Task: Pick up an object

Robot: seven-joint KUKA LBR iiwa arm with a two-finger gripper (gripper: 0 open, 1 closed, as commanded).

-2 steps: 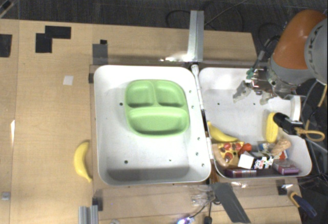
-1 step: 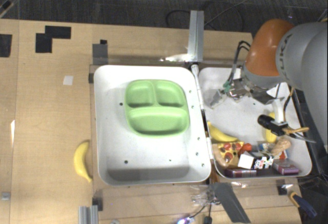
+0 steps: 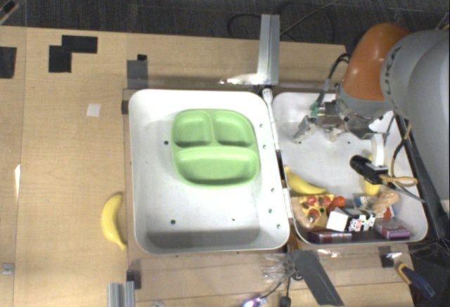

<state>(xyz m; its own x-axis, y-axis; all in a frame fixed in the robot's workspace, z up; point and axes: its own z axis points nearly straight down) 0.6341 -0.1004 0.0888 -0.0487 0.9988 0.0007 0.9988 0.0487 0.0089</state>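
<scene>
End effector (image 3: pixel 318 123) mid-bin (bare floor).

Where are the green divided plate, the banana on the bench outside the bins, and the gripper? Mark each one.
green divided plate (image 3: pixel 214 146), camera view, on the ridge between its compartments.
banana on the bench (image 3: pixel 112 220), camera view, on its curved middle.
gripper (image 3: pixel 314 123), camera view, between its fingertips.

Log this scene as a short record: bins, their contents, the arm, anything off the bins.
left bin: holds a green divided plate
right bin: banana beside a pile of small items at its near end
arm: reaches over the right bin's far half
tool: above that bin's bare floor, holding nothing visible
off the bins: second banana on the bench, left of the left bin
</scene>
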